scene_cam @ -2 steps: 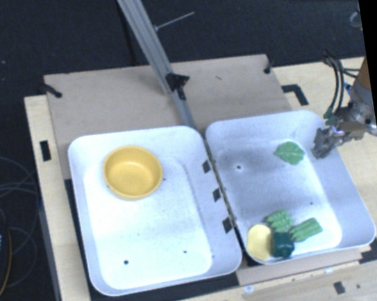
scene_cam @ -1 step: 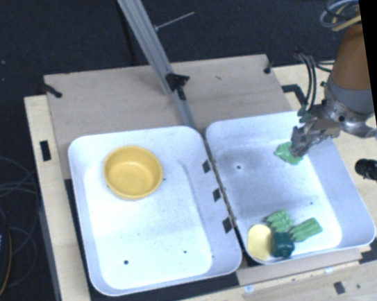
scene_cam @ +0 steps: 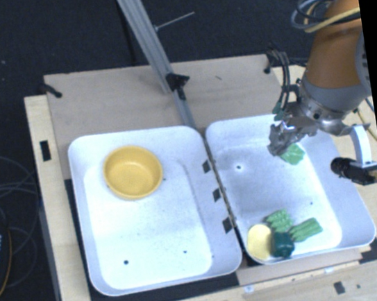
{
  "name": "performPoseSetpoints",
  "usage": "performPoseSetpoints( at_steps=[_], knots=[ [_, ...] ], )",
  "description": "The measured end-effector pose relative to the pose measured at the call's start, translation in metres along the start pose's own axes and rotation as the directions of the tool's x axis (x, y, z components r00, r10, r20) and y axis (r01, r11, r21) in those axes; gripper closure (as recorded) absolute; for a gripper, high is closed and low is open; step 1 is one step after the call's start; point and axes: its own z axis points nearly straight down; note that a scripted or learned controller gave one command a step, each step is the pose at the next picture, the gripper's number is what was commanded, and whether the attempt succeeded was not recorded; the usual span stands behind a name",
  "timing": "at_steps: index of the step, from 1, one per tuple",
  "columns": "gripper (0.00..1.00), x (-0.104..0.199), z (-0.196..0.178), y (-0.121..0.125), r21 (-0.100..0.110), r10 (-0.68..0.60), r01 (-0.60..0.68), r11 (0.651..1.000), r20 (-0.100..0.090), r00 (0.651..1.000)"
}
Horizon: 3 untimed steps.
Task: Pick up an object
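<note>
A small pale-green block-like object [scene_cam: 293, 154] lies in the right white bin [scene_cam: 243, 138], upper part, right under the gripper [scene_cam: 284, 140], w/ the grey arm [scene_cam: 333, 82] poised over it, prob. lining up the grab. Can't tell if the jaws are released or clenched, nor if they touch it. Other stuff sits apart: green pieces [scene_cam: 295, 228] & a pale yellow round thing [scene_cam: 259, 241] crowd the near corner, yellow bowl [scene_cam: 133, 171] in the left bin [scene_cam: 155, 256].

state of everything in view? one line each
yellow bowl: upright, in the left bin, far-left part
gripper: over the far part of the right bin, right at a light green object; grasp unclear
pale yellow object, dark green block, green pieces: clustered in the right bin's near corner
</note>
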Motion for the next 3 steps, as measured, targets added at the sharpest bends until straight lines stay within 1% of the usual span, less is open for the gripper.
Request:
performPoseSetpoints(
  at_steps=[1,2,3],
  knots=[
    [1.0,0.043,0.001,0.004,0.001,0.001,-0.001,1.0,0.0,1.0],
    [1.0,0.098,0.014,0.007,0.002,0.0,0.0,1.0,0.001,1.0],
    [1.0,0.149,0.015,0.028,0.002,0.001,-0.001,1.0,0.0,1.0]
  ],
)
